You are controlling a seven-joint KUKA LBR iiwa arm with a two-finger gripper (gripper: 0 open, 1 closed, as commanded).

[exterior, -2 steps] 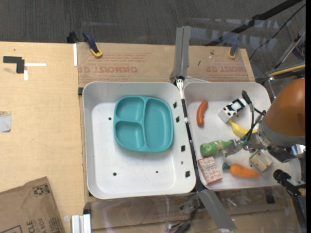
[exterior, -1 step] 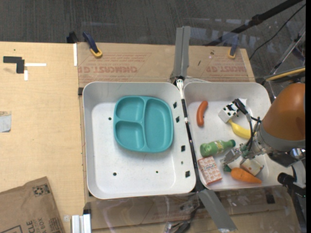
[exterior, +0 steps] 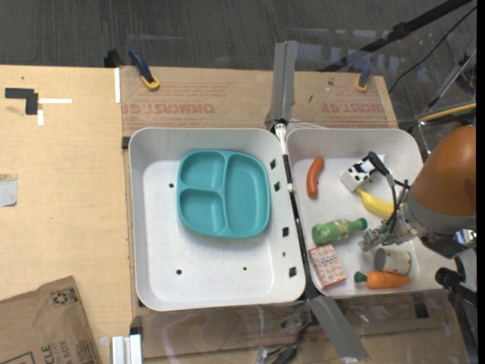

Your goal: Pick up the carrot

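where my arm (exterior: 455, 184) reaches in from the right over the right bin (exterior: 413, 144), my gripper (exterior: 381, 237) hangs low among the objects; whether it is apart or together i cannot tell. the carrot (exterior: 384, 280) lies on its side at the near edge of the right bin, just beside a white cup (exterior: 396, 261), and it is not in my grasp. a green bottle (exterior: 338, 230) and a small red box (exterior: 327, 266) lie to its left. a banana (exterior: 375, 202) and a red sausage (exterior: 314, 177) lie farther back. a teal divided plate (exterior: 224, 194) rests in the left bin (exterior: 151, 279).
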